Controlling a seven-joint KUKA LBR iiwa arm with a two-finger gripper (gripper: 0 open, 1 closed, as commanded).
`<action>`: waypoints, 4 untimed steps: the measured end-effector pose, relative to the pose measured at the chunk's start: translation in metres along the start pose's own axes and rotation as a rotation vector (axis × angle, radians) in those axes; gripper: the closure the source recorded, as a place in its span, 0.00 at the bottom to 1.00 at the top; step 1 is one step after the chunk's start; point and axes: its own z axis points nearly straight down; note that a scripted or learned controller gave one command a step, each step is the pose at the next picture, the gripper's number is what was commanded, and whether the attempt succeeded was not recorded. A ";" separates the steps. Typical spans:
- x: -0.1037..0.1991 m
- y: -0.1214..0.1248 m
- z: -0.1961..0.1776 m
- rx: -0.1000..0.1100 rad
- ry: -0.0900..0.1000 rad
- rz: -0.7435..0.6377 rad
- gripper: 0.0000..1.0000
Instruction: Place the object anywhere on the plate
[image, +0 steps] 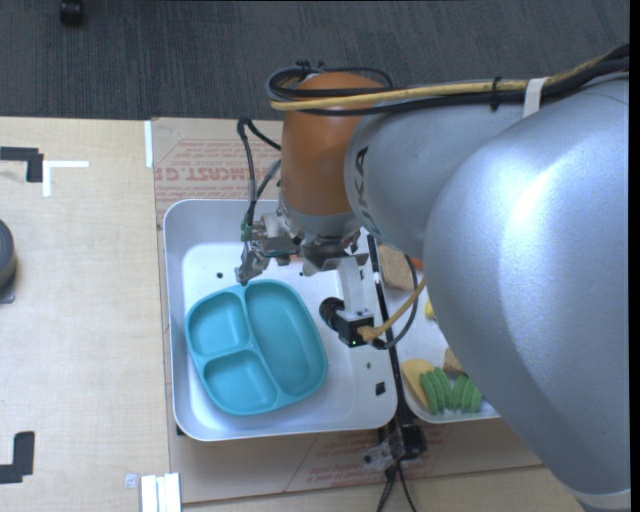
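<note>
I have the gripper (262, 255) over the far edge of the blue plate (256, 345) in the left bin (190, 420), nothing lies on the plate, the green toy (450, 390) sits in the right bin, and I cannot tell the gripper's state.

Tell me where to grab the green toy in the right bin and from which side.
Grip the green toy across its middle, coming straight down from above. It lies flat beside the yellow piece, and its ridged, bunched shape looks narrow enough to span. The arm hides its right end, so this is tentative.
</note>
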 end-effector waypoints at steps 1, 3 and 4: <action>-0.002 0.000 -0.008 0.002 -0.003 0.001 1.00; 0.016 -0.065 -0.037 0.002 0.000 -0.061 0.00; -0.005 -0.093 0.001 0.003 0.000 0.071 0.00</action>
